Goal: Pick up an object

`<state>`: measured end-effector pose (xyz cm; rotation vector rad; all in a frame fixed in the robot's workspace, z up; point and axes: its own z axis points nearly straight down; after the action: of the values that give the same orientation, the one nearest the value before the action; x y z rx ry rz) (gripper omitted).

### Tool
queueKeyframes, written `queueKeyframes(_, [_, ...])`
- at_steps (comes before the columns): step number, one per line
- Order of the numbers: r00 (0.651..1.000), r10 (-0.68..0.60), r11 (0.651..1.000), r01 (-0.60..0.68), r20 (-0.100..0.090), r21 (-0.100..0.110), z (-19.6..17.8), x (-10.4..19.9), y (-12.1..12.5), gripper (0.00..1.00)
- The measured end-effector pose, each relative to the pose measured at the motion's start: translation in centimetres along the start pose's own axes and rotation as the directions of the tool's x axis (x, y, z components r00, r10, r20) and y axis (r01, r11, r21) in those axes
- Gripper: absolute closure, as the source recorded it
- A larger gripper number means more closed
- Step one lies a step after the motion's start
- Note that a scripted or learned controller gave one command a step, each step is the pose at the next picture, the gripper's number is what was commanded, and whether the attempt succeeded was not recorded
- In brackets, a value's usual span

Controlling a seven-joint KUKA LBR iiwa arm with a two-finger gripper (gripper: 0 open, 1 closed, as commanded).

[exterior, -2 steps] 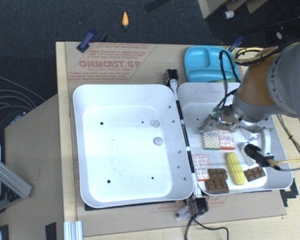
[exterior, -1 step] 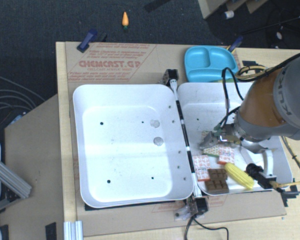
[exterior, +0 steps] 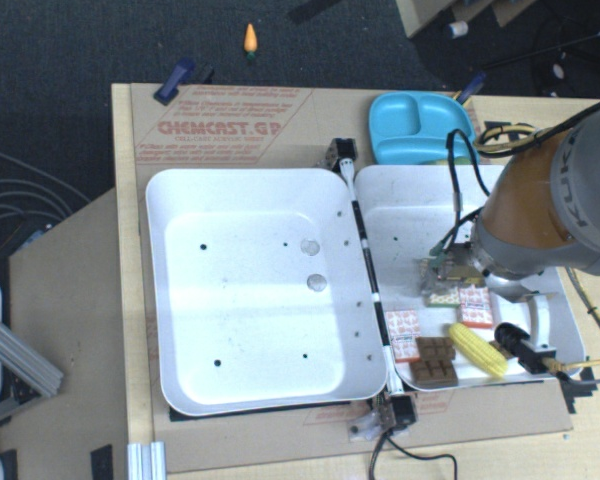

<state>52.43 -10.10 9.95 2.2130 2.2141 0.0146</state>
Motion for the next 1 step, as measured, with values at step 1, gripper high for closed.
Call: queueKeyframes(1, [1.0, 0.0, 1.0, 0.0, 0.0, 0.002, 0.08, 0.01, -0.07, 0.0])
